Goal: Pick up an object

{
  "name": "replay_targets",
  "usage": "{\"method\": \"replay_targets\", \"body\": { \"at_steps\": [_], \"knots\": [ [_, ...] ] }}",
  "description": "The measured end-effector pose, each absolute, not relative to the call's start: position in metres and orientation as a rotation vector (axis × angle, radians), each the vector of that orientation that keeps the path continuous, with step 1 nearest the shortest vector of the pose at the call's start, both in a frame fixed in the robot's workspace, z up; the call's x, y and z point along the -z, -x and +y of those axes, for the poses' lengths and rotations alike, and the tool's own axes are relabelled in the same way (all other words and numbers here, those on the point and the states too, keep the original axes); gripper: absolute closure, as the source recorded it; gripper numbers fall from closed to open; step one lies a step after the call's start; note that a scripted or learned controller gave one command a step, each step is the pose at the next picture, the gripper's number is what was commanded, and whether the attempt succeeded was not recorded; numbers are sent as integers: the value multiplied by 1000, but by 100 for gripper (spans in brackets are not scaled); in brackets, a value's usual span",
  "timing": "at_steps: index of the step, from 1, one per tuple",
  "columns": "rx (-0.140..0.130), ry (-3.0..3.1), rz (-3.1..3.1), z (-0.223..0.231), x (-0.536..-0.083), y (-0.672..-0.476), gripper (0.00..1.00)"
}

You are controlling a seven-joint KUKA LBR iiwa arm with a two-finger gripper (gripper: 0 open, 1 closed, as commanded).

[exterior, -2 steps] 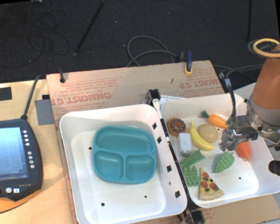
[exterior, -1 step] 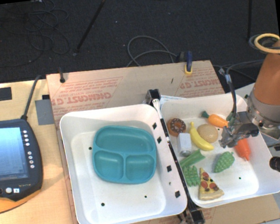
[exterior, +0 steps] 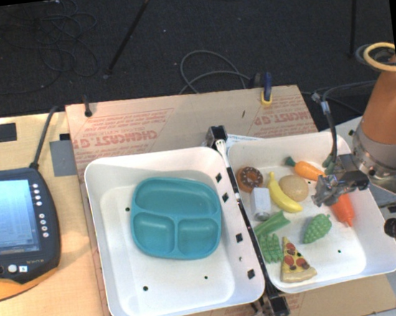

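Observation:
The right bin holds several toy foods: a yellow banana, a beige ball, an orange carrot, a red-orange pepper, a bumpy green piece, a pizza slice, a brown donut, a white block and a green pod. My gripper hangs low over this bin's right middle. It sits between the carrot and the pepper, just right of the beige ball. Its dark body hides what lies under it.
The left bin carries a teal divided plate. A screen unit stands on the bench at far left. Cardboard lies behind the bins, with cables on the dark floor beyond. The arm's orange band rises at the right.

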State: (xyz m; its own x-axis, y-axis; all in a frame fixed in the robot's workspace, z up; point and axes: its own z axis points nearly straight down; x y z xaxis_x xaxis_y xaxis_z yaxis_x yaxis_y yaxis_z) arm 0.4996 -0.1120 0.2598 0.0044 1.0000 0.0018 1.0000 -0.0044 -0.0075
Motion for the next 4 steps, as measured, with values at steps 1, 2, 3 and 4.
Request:
{"method": "replay_targets", "body": {
  "at_steps": [1,2,3,4],
  "knots": [
    [4,2208,-2230,-16,-295,-476,100],
    [-5,2211,-2224,47,-283,-475,100],
    [-15,2225,-2208,-23,-213,-474,100],
    [-5,2210,-2223,54,-185,-495,100]
  ]
}}
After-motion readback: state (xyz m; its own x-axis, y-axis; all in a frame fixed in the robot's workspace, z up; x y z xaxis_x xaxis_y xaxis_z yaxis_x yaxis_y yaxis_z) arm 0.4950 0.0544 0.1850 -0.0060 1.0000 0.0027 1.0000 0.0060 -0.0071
